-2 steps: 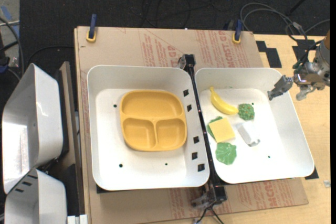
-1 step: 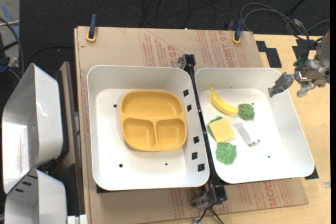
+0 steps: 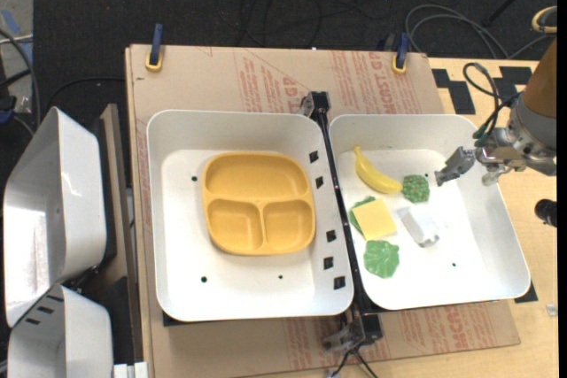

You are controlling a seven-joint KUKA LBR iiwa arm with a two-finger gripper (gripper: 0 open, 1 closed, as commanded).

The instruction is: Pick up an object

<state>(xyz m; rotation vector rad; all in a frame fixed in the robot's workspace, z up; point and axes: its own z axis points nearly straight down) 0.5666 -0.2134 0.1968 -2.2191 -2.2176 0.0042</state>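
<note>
The broccoli point(image 3: 415, 188) sits at nine o'clock, just beside the gripper point(image 3: 450, 168); I cannot tell its fingers' state. It should descend centred, avoiding the banana point(image 3: 376, 175).

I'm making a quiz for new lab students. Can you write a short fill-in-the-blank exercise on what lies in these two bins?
1. The divided tray in the left bin is coloured ____.
2. The banana lies in the ____ bin.
3. The tray has ____ compartments.
4. The gripper hangs above the right bin, nearest the green ____ toy.

Missing words: yellow; right; three; broccoli
</note>
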